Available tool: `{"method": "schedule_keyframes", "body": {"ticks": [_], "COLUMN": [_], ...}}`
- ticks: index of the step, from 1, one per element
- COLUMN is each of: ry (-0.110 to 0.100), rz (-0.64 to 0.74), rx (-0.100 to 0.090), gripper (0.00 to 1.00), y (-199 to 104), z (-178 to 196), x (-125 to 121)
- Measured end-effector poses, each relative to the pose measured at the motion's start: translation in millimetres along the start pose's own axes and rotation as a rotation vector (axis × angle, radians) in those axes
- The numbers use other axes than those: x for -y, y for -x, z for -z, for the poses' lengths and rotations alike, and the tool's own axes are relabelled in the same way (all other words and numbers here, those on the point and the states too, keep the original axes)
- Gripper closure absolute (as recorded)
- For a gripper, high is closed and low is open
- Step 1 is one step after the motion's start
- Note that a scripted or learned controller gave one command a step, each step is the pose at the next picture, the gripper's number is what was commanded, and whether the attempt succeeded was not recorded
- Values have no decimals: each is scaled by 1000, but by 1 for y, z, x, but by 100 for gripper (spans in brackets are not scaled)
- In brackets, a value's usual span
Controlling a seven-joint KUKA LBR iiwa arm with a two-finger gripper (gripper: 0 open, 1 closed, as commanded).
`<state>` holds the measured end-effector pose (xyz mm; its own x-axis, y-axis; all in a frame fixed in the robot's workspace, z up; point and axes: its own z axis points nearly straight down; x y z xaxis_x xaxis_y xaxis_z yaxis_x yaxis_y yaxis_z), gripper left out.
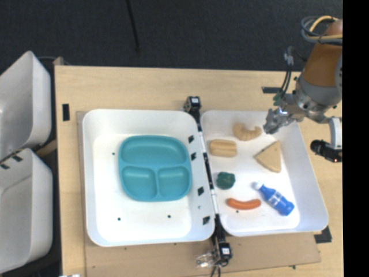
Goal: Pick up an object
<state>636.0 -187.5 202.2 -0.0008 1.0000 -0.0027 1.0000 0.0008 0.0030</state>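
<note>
Gripper point(274, 122) over right bin point(308, 180) far edge, beside croissant point(248, 132); finger state cannot tell. Bottle point(275, 199) near bin's front right corner, long axis diagonal, white cap pointing toward bin centre. Sausage point(243, 203) lies along front edge.

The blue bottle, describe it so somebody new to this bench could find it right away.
Look in the right bin, toward its near corner. The bottle lies on its side just right of the sausage. It is the only blue item there, with a white cap.
</note>
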Motion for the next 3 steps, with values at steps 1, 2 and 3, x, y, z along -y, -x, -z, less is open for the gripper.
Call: {"method": "schedule_keyframes", "body": {"ticks": [1,2,3], "ry": [-2,-3,-3], "rz": [4,3,6], "rx": [-2,-2,-4], "gripper": [100,100,100], "y": [-51,-93,-155], "z": [-2,3,11], "x": [0,15,23]}}
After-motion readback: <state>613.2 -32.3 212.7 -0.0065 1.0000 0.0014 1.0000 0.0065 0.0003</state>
